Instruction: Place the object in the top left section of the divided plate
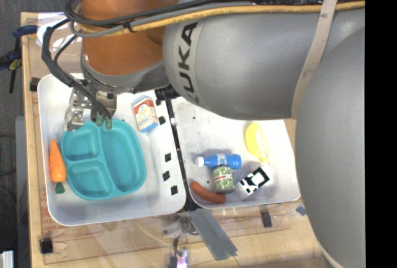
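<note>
A teal divided plate (124,161) lies in the left bin (93,214). My gripper (102,118) hangs at the plate's far rim, just above its top left section, and the grey arm with its orange band covers what is behind it. I make out no object at the gripper. An orange carrot (57,161) lies against the plate's left edge. A small red and white carton (144,115) sits just right of the gripper, beside the plate's top right corner.
The right bin (282,195) holds a yellow banana (254,139), a blue bottle (217,161), a green can (223,178), a brown sausage (208,192) and a black and white block (254,181). The arm's bulk overhangs the far half of both bins.
</note>
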